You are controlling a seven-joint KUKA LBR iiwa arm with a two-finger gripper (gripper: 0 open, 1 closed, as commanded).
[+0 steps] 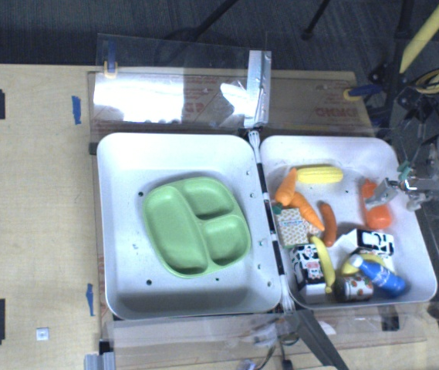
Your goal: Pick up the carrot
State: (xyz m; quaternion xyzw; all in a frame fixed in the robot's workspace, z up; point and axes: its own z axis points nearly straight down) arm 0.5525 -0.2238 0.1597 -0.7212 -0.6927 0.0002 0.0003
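The carrot (pixel 304 209) is orange and tapered. It lies slantwise in the left part of the right bin (pixel 416 241), just below a yellow corn cob (pixel 319 176) and beside a reddish sausage (pixel 329 218). A second orange piece (pixel 285 188) touches its upper end. My gripper (pixel 400 184) hangs at the bin's right rim, well to the right of the carrot, close to a small orange-red item (pixel 368 190). Nothing shows in its grasp.
The right bin also holds an orange ball (pixel 379 217), a banana (pixel 325 260), two cow-patterned boxes (pixel 306 264), a blue bottle (pixel 381 276), a can (pixel 356 287) and a checkered packet (pixel 291 224). A green divided plate (pixel 196 226) lies in the left bin (pixel 119 206).
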